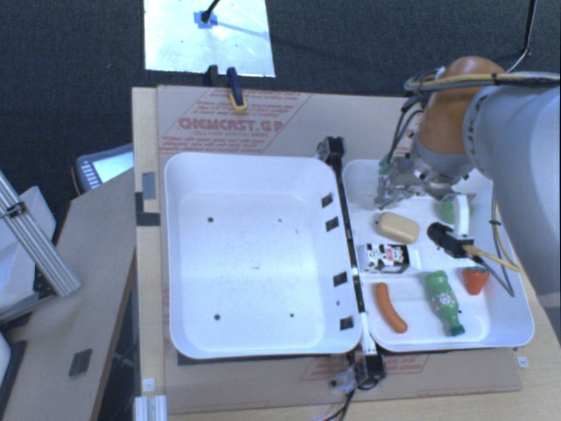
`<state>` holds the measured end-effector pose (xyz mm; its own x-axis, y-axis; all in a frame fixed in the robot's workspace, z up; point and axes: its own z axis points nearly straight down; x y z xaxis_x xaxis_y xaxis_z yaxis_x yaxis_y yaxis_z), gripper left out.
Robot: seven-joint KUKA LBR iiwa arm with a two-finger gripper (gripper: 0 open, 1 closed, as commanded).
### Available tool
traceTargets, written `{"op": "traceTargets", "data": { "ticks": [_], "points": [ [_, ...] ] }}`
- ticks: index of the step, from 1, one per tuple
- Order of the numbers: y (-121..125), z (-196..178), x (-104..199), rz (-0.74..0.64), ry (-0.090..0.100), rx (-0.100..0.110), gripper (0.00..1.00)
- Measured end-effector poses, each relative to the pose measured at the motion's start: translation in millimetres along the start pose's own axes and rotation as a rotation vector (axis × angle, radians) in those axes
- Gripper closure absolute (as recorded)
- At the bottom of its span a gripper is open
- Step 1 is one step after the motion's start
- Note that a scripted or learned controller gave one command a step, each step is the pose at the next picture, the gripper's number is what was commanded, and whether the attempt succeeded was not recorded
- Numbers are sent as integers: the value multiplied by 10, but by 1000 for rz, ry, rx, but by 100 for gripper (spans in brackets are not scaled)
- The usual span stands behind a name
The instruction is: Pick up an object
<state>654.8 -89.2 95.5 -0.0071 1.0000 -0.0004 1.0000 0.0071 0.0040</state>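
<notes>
Gripper [391, 191] sits low over the upper left corner of the right bin [501, 324], in the right half of frame, arm coming in from the right edge. Can't tell how the jaws stand at this angle, and nothing visible held in them.

Likely target: tan oval lump [397, 227], just below the gripper, lying flat on the bin floor, apart from the bin wall.
- Looks like a smooth, rounded toy food piece; probably light and fairly stiff.
- The curved skin could slip out of a pinch.
- Best hold, judged: across its short axis at the middle, straight down.

Other candidates, all in the right bin:
- black-and-white patterned card [387, 256], just below the lump; flat and thin, hard to get under.
- orange sausage [391, 308], lower left of that bin; narrow, easy to pinch across, may roll.
- green bottle [444, 302], lying down at lower centre; take across the body.
- small red-orange piece [474, 279], right of the bottle top; too small to name.
- green-and-white item [456, 209], partly hidden under the arm.
</notes>
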Motion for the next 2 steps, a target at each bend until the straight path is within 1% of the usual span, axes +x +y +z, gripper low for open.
{"op": "traceTargets", "data": {
  "ticks": [1,2],
  "points": [
    [59,-1561,390,-2,1,-15,100],
    [163,-2396,1264,-6,3,-9,100]
  ]
}}
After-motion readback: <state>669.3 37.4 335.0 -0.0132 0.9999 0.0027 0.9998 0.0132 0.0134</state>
